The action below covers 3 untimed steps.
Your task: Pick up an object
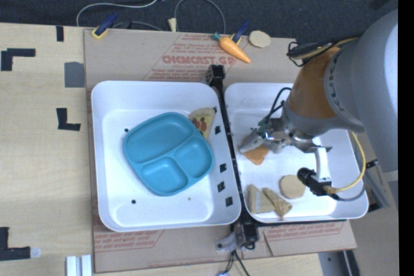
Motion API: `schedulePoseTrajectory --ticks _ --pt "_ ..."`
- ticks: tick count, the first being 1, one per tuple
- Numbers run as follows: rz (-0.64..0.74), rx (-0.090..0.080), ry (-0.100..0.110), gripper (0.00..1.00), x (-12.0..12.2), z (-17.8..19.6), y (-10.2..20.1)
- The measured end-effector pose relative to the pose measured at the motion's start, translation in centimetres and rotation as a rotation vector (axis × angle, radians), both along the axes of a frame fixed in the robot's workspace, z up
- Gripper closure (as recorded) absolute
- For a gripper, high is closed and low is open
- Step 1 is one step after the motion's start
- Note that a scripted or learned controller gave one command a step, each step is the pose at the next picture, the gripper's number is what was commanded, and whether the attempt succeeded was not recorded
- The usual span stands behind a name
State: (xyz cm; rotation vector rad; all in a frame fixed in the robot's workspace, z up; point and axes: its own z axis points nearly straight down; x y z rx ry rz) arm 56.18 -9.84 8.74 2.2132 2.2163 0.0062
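- In the right bin [336,207], the tool [253,141] sits right over an orange food piece [257,156], which pokes out at its 6 o'clock.
- Honestly can't tell how the tool's set.

Slanted overhead view (both bins [103,139]).

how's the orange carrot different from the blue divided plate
The small orange carrot-shaped toy lies outside the bins on the brown cardboard sheet; the blue plastic divided plate sits inside the left white bin. The carrot is slim and tapered, the plate broad, flat and compartmented. The carrot is far smaller. Both lie clear of the arm.
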Motion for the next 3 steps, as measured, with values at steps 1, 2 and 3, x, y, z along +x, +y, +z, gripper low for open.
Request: schedulePoseTrajectory --ticks 1,2,3 --pt "-0.006 -0.011 -0.005 1.0 0.1 1.3 -0.7" --pt "-0.001 -0.003 0.0 0.0 0.0 1.0 -0.2" --pt "-0.001 0.003 0.011 0.0 1.9 -0.2 0.2"
